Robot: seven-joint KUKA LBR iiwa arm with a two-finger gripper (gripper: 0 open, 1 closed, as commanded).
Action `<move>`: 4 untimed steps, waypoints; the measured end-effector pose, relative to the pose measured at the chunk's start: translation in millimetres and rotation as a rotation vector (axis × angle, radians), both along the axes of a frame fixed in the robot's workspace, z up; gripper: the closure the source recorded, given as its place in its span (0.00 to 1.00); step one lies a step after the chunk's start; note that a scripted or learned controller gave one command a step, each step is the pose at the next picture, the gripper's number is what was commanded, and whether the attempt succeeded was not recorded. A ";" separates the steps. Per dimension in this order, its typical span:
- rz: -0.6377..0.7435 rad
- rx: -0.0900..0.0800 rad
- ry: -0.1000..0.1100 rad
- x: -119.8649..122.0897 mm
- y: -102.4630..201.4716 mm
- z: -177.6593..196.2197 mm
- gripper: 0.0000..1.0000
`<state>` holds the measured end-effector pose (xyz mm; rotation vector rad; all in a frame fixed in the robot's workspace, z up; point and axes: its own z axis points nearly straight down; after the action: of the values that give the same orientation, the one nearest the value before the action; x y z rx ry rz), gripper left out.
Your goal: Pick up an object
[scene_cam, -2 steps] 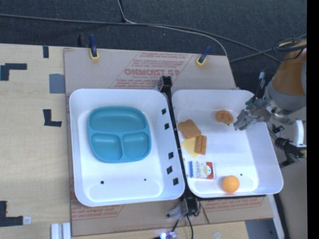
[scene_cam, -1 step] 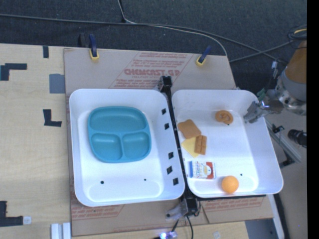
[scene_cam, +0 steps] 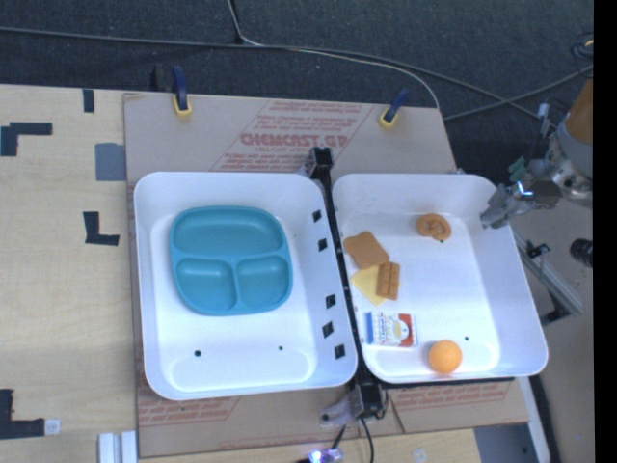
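Overhead, the bench (scene_cam: 58, 287) carries two shallow white bins side by side on a cardboard sheet (scene_cam: 289, 133) clamped at its far edge by two blue-and-yellow clips (scene_cam: 179, 93).

Filling most of the left bin (scene_cam: 154, 355) is a teal divided plate (scene_cam: 231, 259), set slightly toward that bin's far edge, upright and flat.

Several small things lie in the right bin (scene_cam: 501, 287). A small brown pretzel-like snack (scene_cam: 434, 227) lies near the far edge, roughly midway across. Close to the edge shared with the left bin sits a brown cracker (scene_cam: 365, 249), and just nearer is a yellow cheese-like slice (scene_cam: 367, 284) with a thin brown wafer (scene_cam: 388, 280) touching its right side. Toward the near edge lies a small flat carton with red and blue print (scene_cam: 389, 330), and just right of it, near the near right corner, rests an orange ball (scene_cam: 444, 357), apart from the carton.

At the right bin's far right corner, the tool (scene_cam: 495, 211) hangs above the rim, outside the group of objects and well apart from all of them. Whether it is released or clenched I cannot tell; nothing is visible in it. Behind it, the grey arm (scene_cam: 554, 172) runs off toward the right.
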<state>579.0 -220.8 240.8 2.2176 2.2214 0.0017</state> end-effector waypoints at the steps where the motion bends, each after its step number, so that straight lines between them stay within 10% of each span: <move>1: 0.004 0.003 0.003 -7.3 56.1 6.6 1.00; 4: 0.005 0.003 0.005 -23.0 202.6 14.4 1.00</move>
<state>556.1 -18.3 255.2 2.2157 2.2308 -0.0004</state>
